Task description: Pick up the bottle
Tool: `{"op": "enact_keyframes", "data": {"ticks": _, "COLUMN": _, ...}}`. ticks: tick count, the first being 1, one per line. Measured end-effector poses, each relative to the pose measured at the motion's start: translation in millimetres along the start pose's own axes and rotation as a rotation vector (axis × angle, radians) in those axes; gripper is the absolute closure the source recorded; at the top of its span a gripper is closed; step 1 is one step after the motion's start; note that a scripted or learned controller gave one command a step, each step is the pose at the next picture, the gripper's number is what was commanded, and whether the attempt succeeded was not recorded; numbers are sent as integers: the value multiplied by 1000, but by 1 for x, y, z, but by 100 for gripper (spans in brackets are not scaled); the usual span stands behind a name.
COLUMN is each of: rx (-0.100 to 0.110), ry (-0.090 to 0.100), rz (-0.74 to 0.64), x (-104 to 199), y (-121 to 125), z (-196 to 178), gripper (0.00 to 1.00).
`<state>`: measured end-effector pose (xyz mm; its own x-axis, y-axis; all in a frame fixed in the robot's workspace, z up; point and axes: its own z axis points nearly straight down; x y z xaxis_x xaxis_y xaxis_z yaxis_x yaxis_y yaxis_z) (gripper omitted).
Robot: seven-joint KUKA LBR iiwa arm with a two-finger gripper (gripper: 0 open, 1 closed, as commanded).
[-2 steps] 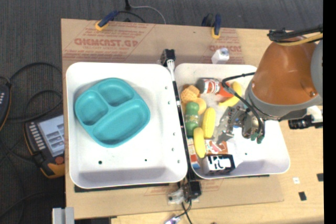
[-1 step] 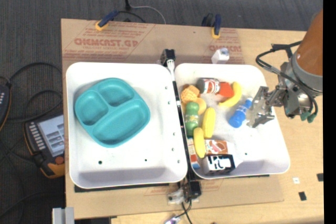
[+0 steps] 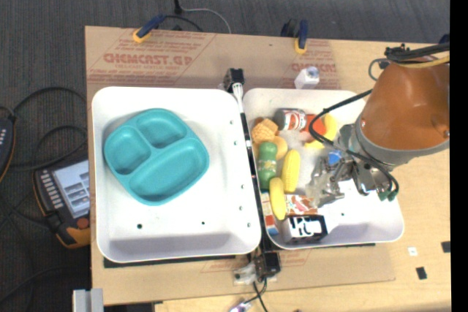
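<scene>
In the right bin (image 3: 380,226), a small green bottle-like item (image 3: 268,159) lies near the left wall among toy food. It is flanked by a yellow corn cob (image 3: 291,168) and a yellow banana (image 3: 278,195). My gripper (image 3: 330,183) hangs low over the middle of the same bin, to the right of the corn and apart from the green item. The orange band of the arm (image 3: 409,109) covers the bin's right part. I see nothing held in the gripper.
A red-and-white can (image 3: 291,119), an orange waffle-like piece (image 3: 265,131) and a yellow toy (image 3: 327,128) lie at the bin's back. A black-and-white box (image 3: 306,226) sits at its front. The left bin (image 3: 117,230) holds a teal divided plate (image 3: 155,155).
</scene>
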<state>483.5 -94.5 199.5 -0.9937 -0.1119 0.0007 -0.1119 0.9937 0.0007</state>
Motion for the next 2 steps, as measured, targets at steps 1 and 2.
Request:
{"op": "enact_keyframes", "data": {"ticks": 1, "rx": 1, "ry": -3, "rz": -407, "x": -32, "y": -41, "z": 4, "gripper": 100}}
{"op": "enact_keyframes", "data": {"ticks": 2, "rx": 0, "ry": -3, "rz": -838, "x": -11, "y": -50, "z": -7, "gripper": 100}}
